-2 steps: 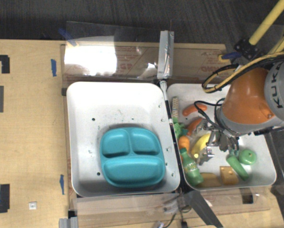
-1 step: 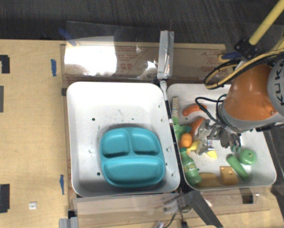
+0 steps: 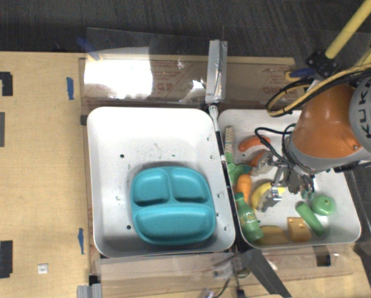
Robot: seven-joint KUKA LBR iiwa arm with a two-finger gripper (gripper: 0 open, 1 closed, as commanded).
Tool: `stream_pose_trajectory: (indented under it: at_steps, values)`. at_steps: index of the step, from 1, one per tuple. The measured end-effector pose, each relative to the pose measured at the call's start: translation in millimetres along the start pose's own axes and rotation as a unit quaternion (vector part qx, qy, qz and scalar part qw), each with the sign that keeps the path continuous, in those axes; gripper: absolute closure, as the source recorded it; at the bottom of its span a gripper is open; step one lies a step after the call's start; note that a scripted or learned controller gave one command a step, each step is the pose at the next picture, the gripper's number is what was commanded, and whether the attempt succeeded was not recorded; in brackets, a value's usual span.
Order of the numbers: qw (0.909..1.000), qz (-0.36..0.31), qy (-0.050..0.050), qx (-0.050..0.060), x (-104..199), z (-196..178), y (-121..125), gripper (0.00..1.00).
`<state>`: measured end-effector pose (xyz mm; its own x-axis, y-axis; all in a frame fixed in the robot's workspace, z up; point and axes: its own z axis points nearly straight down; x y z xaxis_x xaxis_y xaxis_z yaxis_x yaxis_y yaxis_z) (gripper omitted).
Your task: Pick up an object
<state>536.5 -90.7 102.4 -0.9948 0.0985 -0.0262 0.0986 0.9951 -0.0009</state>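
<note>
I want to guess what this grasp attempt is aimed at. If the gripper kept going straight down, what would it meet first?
Most likely the yellow banana-like toy, lying right beside the gripper in the right bin. Depth is unclear from this slanted view, so it might instead reach the bin floor next to it.

A tan cardboard-covered bench (image 3: pixel 30 185) with black markings meets dark grey carpet floor (image 3: pixel 141 5) above.

two white bins (image 3: pixel 104 129), one teal tray (image 3: pixel 171 205)
</note>
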Motion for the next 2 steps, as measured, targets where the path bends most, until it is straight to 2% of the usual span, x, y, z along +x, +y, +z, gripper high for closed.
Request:
stream_pose_trajectory:
  at_steps: [1, 2]
  values:
    - [0.9999, 0.013, 0.007, -0.001, 9, 12, -1, 0.0]
    - [0.9989, -0.046, 0.008, -0.001, -95, 16, -8, 0.0]
